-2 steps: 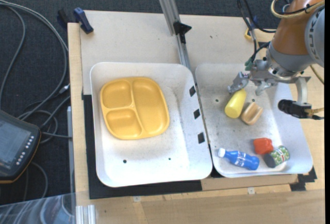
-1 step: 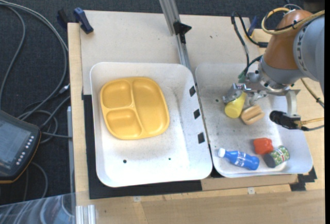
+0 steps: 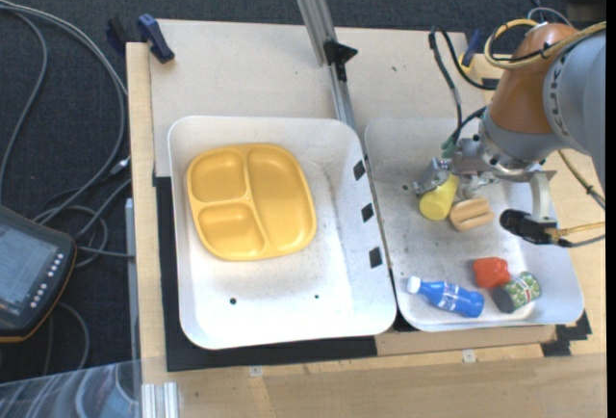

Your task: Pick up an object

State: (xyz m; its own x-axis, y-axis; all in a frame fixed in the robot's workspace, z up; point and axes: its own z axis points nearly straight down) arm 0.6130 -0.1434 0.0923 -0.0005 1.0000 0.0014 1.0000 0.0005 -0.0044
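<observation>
The gripper (image 3: 452,183) sits low over the yellow cup (image 3: 437,200); I cannot tell if it holds it.

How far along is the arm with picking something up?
Done: the hand is down in the right bin, by the yellow piece and tan block. In hand: nothing visibly gripped. Left: grasp and lift one; bottle, red piece and can lie untouched.
</observation>
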